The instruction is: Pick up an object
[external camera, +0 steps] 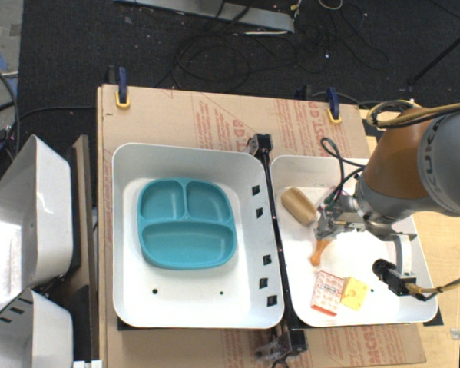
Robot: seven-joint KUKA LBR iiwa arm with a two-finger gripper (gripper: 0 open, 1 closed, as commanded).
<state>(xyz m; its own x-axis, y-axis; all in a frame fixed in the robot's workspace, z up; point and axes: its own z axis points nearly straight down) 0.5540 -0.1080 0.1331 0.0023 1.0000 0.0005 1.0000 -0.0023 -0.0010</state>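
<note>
The gripper gripped the carrot by its top; the carrot's long axis ran near-vertical, tip down.

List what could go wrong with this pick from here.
1. The gripper sits right between the tan roll and the orange carrot-like piece; closing here may catch neither, or nudge one away.
2. The roll lies near the divider between the bins, so a push could wedge it against that wall.
3. The black cable hanging by the wrist might snag.
</note>
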